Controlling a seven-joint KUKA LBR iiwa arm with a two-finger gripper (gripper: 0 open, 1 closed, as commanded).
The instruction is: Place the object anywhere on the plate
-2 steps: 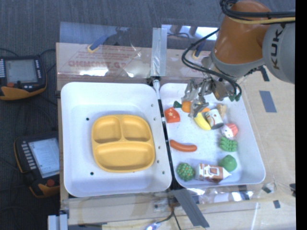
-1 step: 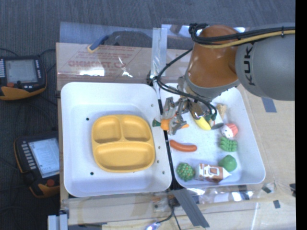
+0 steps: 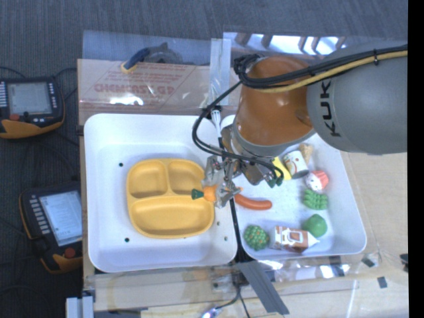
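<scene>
A yellow three-compartment plate [image 3: 169,197] lies in the left white bin [image 3: 112,144]. My gripper [image 3: 217,185] hangs over the divide between the two bins, at the plate's right rim. A small toy carrot [image 3: 206,193], orange with a green top, sits between its fingers, right over the plate's right edge. The orange band and grey arm [image 3: 278,111] cover much of the right bin behind it.
The right bin [image 3: 344,237] holds an orange sausage-like toy [image 3: 254,203], a broccoli piece [image 3: 255,236], a small carton [image 3: 289,238], green toys [image 3: 316,225], a strawberry [image 3: 319,179] and a yellow piece [image 3: 283,171]. Two handheld controllers [image 3: 30,105] lie left of the bench.
</scene>
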